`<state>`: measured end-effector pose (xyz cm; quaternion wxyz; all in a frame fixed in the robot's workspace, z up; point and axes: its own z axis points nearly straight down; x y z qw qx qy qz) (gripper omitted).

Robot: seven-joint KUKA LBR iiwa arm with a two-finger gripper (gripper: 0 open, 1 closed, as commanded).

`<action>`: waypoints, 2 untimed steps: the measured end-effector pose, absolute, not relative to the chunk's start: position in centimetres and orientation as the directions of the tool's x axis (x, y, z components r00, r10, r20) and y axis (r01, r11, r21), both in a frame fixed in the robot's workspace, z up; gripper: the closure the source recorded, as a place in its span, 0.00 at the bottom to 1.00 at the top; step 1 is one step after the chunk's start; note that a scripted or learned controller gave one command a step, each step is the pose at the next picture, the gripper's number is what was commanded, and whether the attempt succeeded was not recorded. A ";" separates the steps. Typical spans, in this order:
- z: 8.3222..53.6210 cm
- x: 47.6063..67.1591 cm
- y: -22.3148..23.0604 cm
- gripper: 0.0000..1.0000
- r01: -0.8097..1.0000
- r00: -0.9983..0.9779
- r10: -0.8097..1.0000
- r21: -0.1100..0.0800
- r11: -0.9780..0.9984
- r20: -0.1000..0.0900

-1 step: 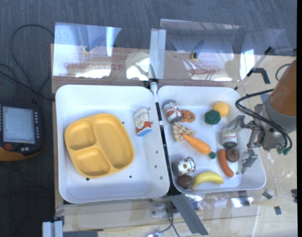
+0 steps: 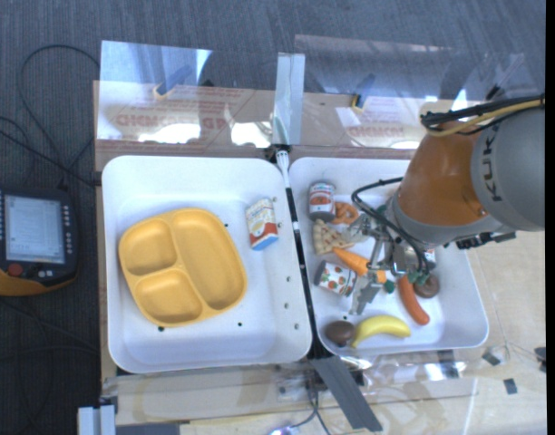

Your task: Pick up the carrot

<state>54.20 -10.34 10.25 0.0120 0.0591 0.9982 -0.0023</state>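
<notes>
The carrot (image 2: 351,261) is a short orange piece lying in the middle of the right bin (image 2: 463,320), pointing up-left, with its right end under the gripper. My gripper (image 2: 373,275) hangs low over the bin, right against the carrot's right end, below the orange band of the arm (image 2: 445,184). Its tip reaches down-left towards the banana. Part of the carrot is covered by the gripper body.
Crowded around the carrot are a small jar (image 2: 321,199), a waffle piece (image 2: 330,236), a red-and-white can (image 2: 335,277), a banana (image 2: 379,328), a red-orange sausage-like piece (image 2: 413,301) and a brown lump (image 2: 339,333). The left bin (image 2: 123,333) holds a yellow divided plate (image 2: 180,265) and a small carton (image 2: 262,222).
</notes>
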 end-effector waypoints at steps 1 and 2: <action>9.9 51.9 -9.8 0.00 0.242 -0.969 0.242 0.005 0.970 -0.049; 9.9 49.9 -11.1 0.00 0.377 -0.925 0.377 0.010 0.926 -0.050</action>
